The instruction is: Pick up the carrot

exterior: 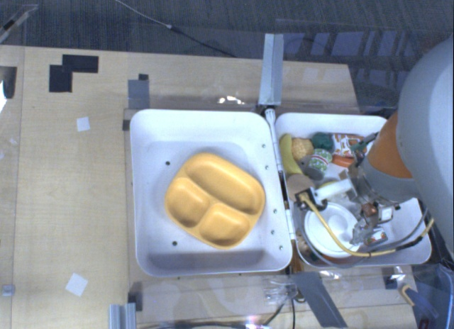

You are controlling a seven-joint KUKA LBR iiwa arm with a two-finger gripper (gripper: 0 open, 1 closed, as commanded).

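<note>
Arm low over the right bin, carrot lying up by the far wall.

From the fixed overhead camera: the grey arm [429, 118] sweeps in from the right edge, orange band [389, 154] showing, and the gripper [365, 225] hangs down into the right bin [418, 253], just above a white bowl [333, 239] with a yellow cable [330, 235] looping across it. How the gripper stands, wide or closed, cannot be told; cabling and wrist hardware hide it. The carrot [342, 159] lies as a small orange sliver in the upper part of that bin, among a yellow banana [286, 152] and a green item [324, 140], apart from the gripper. Over in the left bin [149, 136], a yellow divided plate [215, 198] sits near the middle.
</note>
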